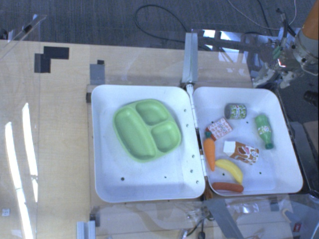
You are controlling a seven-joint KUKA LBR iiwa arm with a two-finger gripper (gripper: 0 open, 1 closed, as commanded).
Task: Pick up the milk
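Observation:
The milk (241, 152) is a small white and brown carton lying on its side in the right bin (279, 103), near its middle front. It touches the banana (230, 169) in front of it. My gripper (280, 68) hangs at the top right, beyond the right bin's far right corner and well away from the milk. The orange band of the arm (311, 28) sits above it.
Around the milk in the right bin lie a pink checkered box (219, 129), a carrot (210, 153), a sausage (228, 187), a green bottle (263, 130) and a can (236, 111). The left bin (104, 178) holds a green divided plate (147, 129).

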